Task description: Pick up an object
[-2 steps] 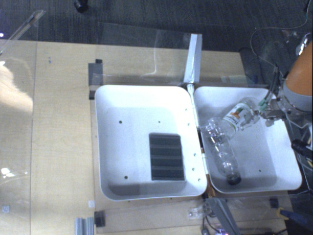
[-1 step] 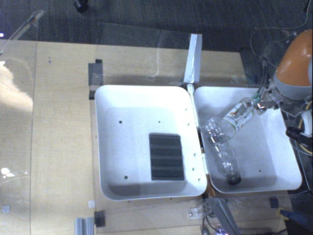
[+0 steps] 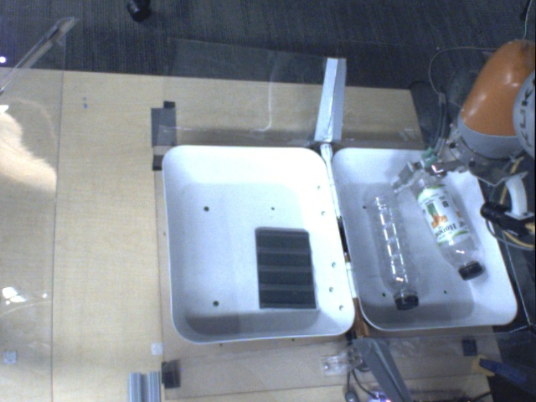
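The right bin (image 3: 502, 312) holds two clear plastic bottles. One, with a green and orange label and a black cap (image 3: 444, 224), lies slanted on the right side. The other, ribbed and without a label (image 3: 392, 245), lies left of it with its black cap toward the front. A black ribbed rectangular block (image 3: 285, 266) lies flat in the left bin (image 3: 193, 224). My gripper (image 3: 425, 171) hangs over the far part of the right bin, just above the base end of the labelled bottle. The orange-banded arm (image 3: 498, 86) comes in from the right.
A metal divider post (image 3: 331, 99) rises behind the seam between the bins. A clear plastic sheet (image 3: 33, 208) covers the bench on the left. Cables (image 3: 511, 216) hang by the right bin's right rim.
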`<state>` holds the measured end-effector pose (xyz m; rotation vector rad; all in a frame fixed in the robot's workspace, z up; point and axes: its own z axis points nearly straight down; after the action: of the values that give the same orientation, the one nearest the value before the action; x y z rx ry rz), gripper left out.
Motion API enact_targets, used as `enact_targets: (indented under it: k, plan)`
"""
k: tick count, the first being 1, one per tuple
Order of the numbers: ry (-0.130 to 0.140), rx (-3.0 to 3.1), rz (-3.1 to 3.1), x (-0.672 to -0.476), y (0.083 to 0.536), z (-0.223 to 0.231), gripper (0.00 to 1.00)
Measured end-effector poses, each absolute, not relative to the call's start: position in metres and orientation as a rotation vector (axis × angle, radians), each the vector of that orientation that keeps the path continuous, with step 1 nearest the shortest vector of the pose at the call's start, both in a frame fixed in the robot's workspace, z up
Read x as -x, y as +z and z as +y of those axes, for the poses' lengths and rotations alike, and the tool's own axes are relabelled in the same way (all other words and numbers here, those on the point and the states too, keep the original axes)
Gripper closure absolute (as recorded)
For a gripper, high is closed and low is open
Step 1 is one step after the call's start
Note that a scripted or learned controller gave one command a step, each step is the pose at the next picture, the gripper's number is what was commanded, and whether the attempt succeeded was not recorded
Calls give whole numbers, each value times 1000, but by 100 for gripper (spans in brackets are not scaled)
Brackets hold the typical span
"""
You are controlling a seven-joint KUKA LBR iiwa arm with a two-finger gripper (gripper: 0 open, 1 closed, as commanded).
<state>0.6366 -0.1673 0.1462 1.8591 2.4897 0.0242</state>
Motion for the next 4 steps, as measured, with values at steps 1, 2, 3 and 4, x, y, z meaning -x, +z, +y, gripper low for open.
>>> enact_targets:
  k: [1, 2, 3, 4]
  plan:
    - [25, -1813, 2497, -634, 137, -187, 0]
    - [31, -1710, 2560, -628, 133, -183, 0]
    - [25, -1673, 2585, -626, 133, -186, 0]
    - [20, -1653, 2598, -623, 132, -189, 0]
